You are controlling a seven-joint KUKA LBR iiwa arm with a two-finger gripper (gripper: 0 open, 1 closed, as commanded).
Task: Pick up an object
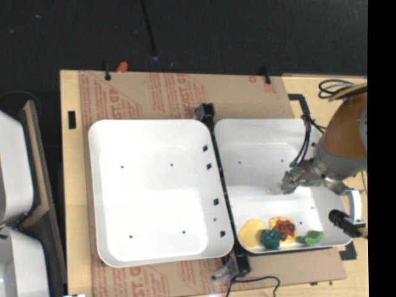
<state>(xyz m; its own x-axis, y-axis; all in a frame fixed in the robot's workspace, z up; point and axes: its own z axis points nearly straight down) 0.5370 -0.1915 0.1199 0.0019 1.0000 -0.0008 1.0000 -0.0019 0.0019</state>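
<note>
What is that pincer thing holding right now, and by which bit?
Nothing that I can see. The pincer sits over bare white floor in the right bin, apart from the small pile of colourful objects at the bin's near edge.

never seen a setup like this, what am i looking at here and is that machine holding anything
This is one picture, taken by a fixed camera above a bench, looking down at a slant. The grey and orange shape on the right is a robot arm. At its tip is the tool, the grasping part, low over the right bin. Nothing can be seen between its fingers, and the picture is too blurry to tell how they stand. Two shallow white bins sit side by side on cardboard. Along the right bin's front edge lie small toys: a yellow piece, a dark green one, a red and yellow one and a light green one. The left bin lies beside it.
</note>
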